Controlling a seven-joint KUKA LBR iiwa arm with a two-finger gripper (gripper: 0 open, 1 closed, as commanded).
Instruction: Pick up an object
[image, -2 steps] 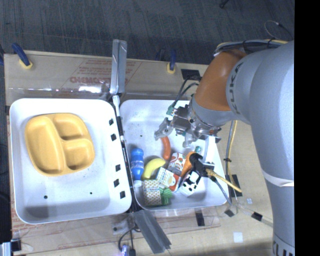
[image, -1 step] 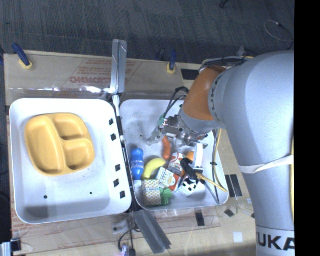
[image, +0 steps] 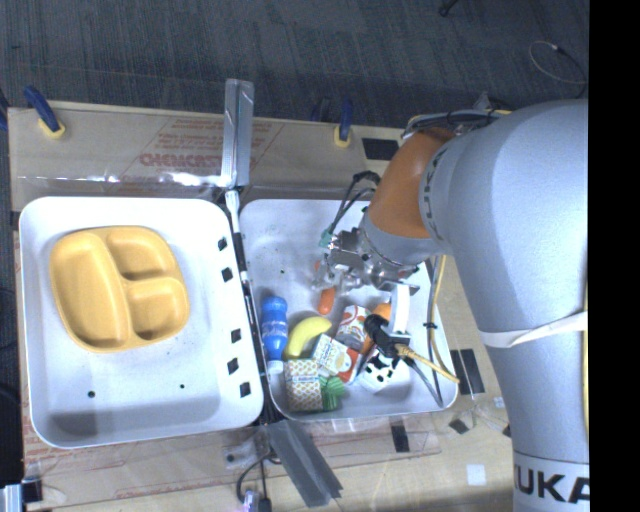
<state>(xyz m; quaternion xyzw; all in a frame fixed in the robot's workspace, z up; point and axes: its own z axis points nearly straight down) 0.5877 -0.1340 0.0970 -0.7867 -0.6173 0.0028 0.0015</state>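
My gripper (image: 335, 283) hangs low in the right bin (image: 282, 238), its tip just above a small orange piece (image: 326, 300) at the top of the pile. I cannot make out whether anything is between the fingers. Below it lie a blue bottle (image: 273, 322), a yellow banana-like item (image: 307, 335), an orange and white carton (image: 351, 330), a patterned packet (image: 303, 382) with a green piece beside it, and a white die with black dots (image: 378, 373).
The left bin (image: 200, 380) holds a yellow compartment tray (image: 118, 285). A metal divider (image: 237, 140) runs between the bins. The grey arm with its orange band (image: 405, 190) covers the right bin's right side. Cables trail near the right rim.
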